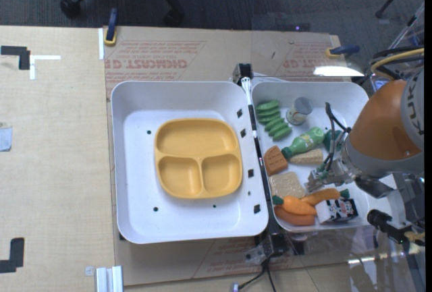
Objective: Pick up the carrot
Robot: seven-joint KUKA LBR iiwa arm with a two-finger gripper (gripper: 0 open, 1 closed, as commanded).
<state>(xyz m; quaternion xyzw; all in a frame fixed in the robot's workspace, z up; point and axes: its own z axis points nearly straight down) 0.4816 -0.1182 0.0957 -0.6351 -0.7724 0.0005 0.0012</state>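
White plastic forms both shallow bins on the bench. The left bin (128, 169) contains a yellow divided tray (198, 157) with three compartments, lying flat near the bin's centre. The right bin (351, 92) contains the loose items.

Contents of the right bin, from far edge to near edge:
- Green ridged pieces (272, 119), possibly pea pods, at the far left.
- A small grey round object (300, 107) just beside them.
- A green bottle-shaped item (305, 142) lying on its side near the middle.
- A brown waffle-like block (275, 160) against the left wall.
- A pale cracker-like slab (288, 185) below the block.
- The carrot (297, 205), orange with a green tip, lying on its side in the near left corner, touching a reddish-orange piece (295, 218) beneath it.
- A small black-and-white printed box (337, 210) just to the right of the carrot.

The arm (385, 132) enters from the right, its orange band above the right bin. The gripper (327, 177) sits low over the middle of that bin, just beside and above the carrot's right end. Finger opening cannot be determined from this angle; the tip area is cluttered and partly hidden by the wrist. No item is visibly between the fingers. The carrot rests on the bin floor.
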